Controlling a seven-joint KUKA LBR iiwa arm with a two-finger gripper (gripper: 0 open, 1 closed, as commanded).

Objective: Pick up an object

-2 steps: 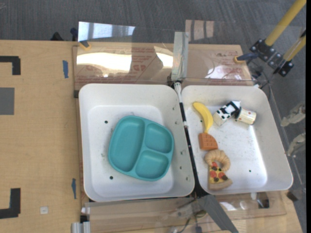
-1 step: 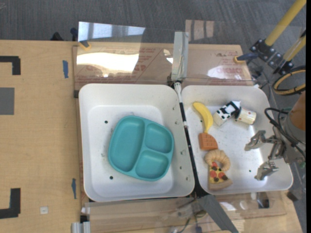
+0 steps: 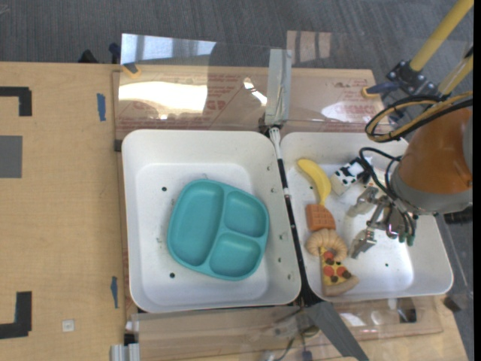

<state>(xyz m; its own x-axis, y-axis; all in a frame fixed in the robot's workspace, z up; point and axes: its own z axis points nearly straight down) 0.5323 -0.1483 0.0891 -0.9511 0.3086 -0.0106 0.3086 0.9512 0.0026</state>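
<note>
End effector (image 3: 364, 222) low over right bin (image 3: 432, 273); fingers spread beside waffle (image 3: 320, 218)

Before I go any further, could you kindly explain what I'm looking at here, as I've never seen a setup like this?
This is one camera fixed above a bench, looking down at a slant. The grey and orange machine on the right is a robot arm; its gripper hangs over the right bin with fingers spread, holding nothing. That bin holds toy food: a banana, a waffle, a croissant, a pizza slice and a black-and-white toy. The left bin holds a teal divided plate.
</note>
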